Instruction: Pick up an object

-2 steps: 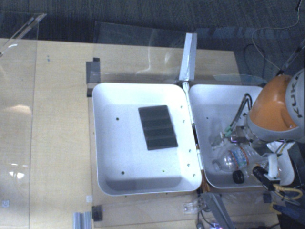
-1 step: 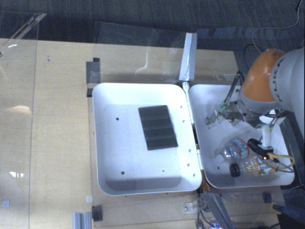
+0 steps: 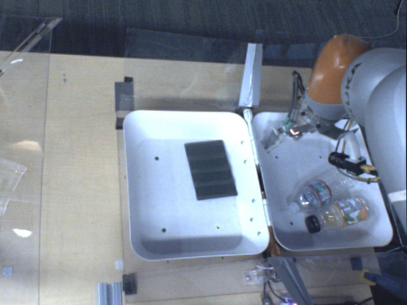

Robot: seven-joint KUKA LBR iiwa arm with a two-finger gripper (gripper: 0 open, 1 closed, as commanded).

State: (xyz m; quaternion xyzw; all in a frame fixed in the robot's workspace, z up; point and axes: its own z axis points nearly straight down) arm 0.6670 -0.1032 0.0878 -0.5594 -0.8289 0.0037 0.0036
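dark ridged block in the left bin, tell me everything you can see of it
The dark ridged block is a flat, charcoal-grey rectangle, matte like rubber or plastic, with faint bands across its short width that split it into about three segments. It lies flat on the floor of the left bin, near the middle, its long axis turned slightly off the bin's sides. Nothing touches it but the bin floor.

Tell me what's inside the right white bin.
The right white bin holds a clear plastic bottle with a black cap. The grey arm covers its far right corner.
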